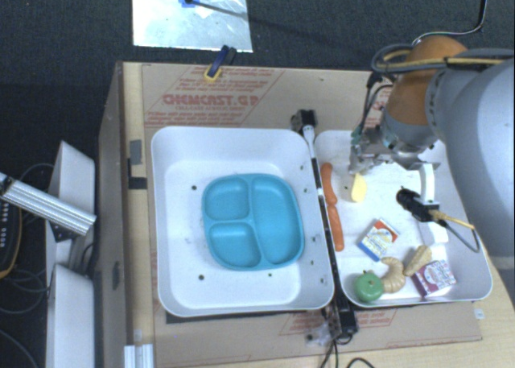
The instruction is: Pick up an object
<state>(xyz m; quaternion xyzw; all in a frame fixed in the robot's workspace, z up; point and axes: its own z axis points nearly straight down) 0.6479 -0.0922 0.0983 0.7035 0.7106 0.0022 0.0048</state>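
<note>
1. Yellow, small wedge-shaped plastic piece (359, 189): it lies in the shallow white bin on the view's right (475, 278), in the far half, close to that bin's left wall. It is judged the likeliest object to pick, being nearest the tool.
2. Grey two-finger gripper (364, 159): it hangs over the far end of the same bin with nothing seen held. Whether it is set wide or narrow cannot be told at this slant.
3. Governing relation: the yellow piece sits just nearward of the gripper, almost directly beneath its line. Its long axis runs roughly far-to-near along the bin. A short shift toward the near edge and a descent look sufficient.
4. Orange-red rod-shaped pieces (335, 221): they lie end to end along the left wall, just beside the yellow piece, and could crowd a grasp.
5. Near-edge group, well apart from the gripper:
   - green toy apple (368, 287)
   - tan knobbly piece (393, 274)
   - small white carton with red and blue print (377, 239)
   - maroon packet (434, 277)
6. Light-blue divided plastic plate (252, 221): it sits at the centre of the other white bin (185, 157).
7. Obscured: the arm covers the right bin's far right corner.
</note>
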